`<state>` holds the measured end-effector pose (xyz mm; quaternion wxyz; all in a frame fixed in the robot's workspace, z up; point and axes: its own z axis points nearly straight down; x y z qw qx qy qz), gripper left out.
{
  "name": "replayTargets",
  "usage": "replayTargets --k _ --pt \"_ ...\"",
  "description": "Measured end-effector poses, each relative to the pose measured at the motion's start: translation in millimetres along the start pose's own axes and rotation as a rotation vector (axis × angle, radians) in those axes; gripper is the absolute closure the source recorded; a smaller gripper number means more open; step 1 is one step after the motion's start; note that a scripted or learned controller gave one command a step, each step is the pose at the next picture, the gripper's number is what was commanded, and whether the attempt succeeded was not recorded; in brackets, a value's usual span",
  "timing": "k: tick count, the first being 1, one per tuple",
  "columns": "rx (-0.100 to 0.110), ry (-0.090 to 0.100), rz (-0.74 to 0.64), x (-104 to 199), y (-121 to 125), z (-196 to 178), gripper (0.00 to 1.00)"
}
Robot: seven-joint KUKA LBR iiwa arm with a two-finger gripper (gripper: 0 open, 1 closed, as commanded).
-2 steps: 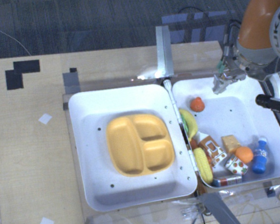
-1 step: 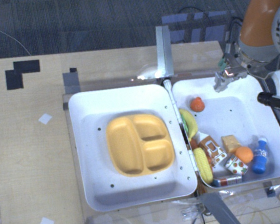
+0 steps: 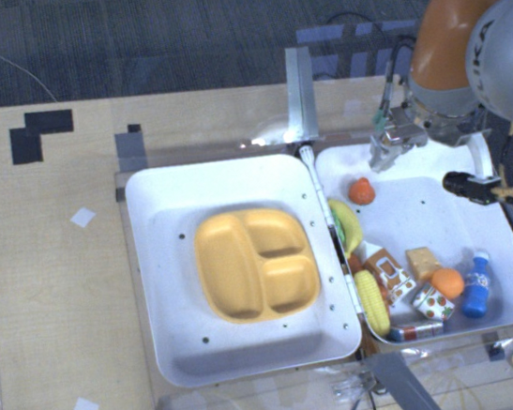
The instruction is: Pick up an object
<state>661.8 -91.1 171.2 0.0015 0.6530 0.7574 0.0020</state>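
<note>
A: Tomato, small, orange-red with a green cap, apparently a toy. It lies alone in the upper left of the right bin, well apart from the other pieces. Handling, as a judgement: light, hard plastic, smooth and round, likely to roll or squirt out if pinched off-centre. Best taken across the widest part of the body, below the cap.

B: And the tool?

A: Tool, metallic, hanging at the upper edge of the same bin, just up and right of the tomato. How far it stands open I cannot tell from this angle; nothing is visible in its grip. Above it is the orange band of the grey arm.

B: The remaining stock in that bin?

A: Banana, yellow-green and curved, against the left wall. Corn cob, yellow and ridged, below it. Printed carton, flat-sided, orange and white. Tan block, square-edged. Orange ball, round and smooth. Blue bottle, upright-looking with a pale cap. A patterned box and a thin red-and-dark tube lie lowest. These are crowded together and touching; harder picks, in my view.

B: The left bin?

A: Left bin, white and shallow with rounded corners. It holds a yellow divided tray, glossy, three compartments. Both bins rest on a pale wood-grain surface.
</note>
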Motion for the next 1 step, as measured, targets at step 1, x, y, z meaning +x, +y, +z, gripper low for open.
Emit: replayTargets --k 1 --pt "-0.005 -0.001 0.423 10.1 10.9 -70.8 1.0"
